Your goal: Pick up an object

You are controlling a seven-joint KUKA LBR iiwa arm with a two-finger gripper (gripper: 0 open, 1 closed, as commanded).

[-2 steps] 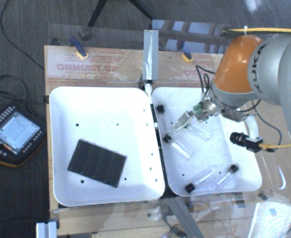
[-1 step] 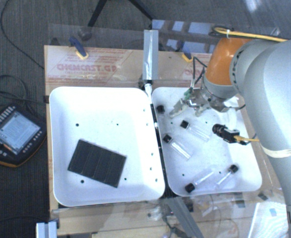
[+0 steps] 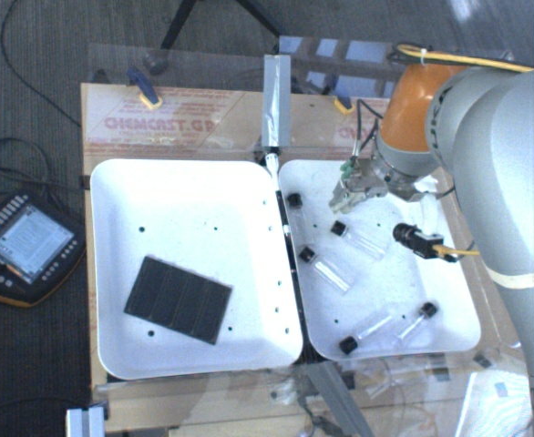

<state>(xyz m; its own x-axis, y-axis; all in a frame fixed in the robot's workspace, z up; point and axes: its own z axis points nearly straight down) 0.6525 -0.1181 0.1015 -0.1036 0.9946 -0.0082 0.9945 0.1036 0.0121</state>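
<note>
The gripper (image 3: 344, 197) hangs low over the far part of the right bin (image 3: 390, 285), a little left of its middle. Whether it is spread or pressed together cannot be told from this angle. A vial (image 3: 354, 236), clear with a black cap, lies just near of it, apart from it. A second vial (image 3: 323, 269) lies nearer and further left, close to the divider. A small black cap (image 3: 294, 200) sits left of the gripper. A third vial (image 3: 365, 331) and a fourth vial (image 3: 417, 320) lie by the near wall. In the left bin (image 3: 185, 203) a flat black panel (image 3: 178, 299) lies askew in the near half.
</note>
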